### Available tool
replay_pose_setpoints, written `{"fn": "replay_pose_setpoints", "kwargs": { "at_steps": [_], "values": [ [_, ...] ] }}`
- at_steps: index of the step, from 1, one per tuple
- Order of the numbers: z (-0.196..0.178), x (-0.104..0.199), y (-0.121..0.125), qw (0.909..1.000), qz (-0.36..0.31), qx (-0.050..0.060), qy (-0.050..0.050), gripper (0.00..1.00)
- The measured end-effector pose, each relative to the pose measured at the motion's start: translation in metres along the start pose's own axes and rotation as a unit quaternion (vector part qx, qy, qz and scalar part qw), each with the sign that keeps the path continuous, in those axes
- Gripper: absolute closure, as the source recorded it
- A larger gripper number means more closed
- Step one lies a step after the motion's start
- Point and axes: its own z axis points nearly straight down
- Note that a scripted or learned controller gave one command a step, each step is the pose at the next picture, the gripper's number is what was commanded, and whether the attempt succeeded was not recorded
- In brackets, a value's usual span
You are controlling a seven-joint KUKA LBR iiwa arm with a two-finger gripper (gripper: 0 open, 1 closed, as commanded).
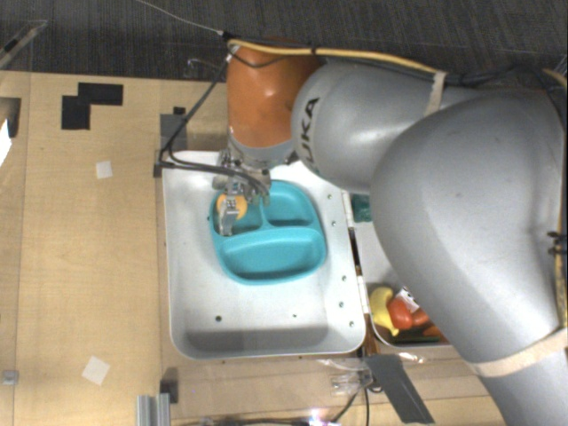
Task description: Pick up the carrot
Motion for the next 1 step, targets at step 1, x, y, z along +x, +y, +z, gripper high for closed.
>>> {"fn": "replay_pose_setpoints", "kwargs": {
  "at_steps": [1],
  "values": [
    [-0.0114, -0.0032, 0.0015, 0.9999, -0.001, -0.003, -0.010, 1.00]
  ]
}}
